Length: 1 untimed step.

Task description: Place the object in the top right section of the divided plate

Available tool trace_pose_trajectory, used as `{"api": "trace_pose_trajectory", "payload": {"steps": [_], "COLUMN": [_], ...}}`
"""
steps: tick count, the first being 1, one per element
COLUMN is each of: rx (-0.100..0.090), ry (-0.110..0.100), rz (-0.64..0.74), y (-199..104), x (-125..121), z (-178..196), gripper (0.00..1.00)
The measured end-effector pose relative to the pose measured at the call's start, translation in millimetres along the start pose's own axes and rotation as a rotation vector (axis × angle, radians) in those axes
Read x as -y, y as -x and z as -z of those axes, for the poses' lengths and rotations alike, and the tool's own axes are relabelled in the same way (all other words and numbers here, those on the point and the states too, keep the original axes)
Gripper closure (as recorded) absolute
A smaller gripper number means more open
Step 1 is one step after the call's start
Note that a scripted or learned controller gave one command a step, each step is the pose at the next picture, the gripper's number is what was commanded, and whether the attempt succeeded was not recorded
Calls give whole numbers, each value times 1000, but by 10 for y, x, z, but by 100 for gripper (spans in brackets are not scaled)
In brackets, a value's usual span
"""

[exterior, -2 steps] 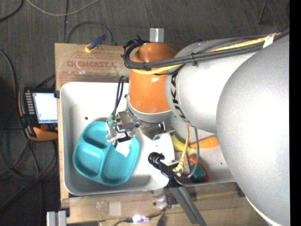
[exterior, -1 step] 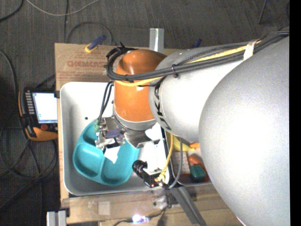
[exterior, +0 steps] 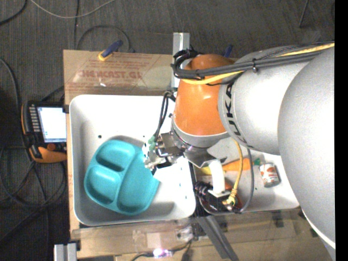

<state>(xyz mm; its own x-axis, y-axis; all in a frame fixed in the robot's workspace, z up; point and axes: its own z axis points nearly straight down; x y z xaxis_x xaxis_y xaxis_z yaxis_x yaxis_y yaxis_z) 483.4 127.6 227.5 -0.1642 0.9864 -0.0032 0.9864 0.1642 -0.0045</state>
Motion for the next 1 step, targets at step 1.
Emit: {"api": "trace_pose_trajectory", "payload": {"steps": [1], "rx": [0], "ry": [3], "rz": [-20], "y": [-918], "x": [-174], "z": [921], "gripper": [100]}}
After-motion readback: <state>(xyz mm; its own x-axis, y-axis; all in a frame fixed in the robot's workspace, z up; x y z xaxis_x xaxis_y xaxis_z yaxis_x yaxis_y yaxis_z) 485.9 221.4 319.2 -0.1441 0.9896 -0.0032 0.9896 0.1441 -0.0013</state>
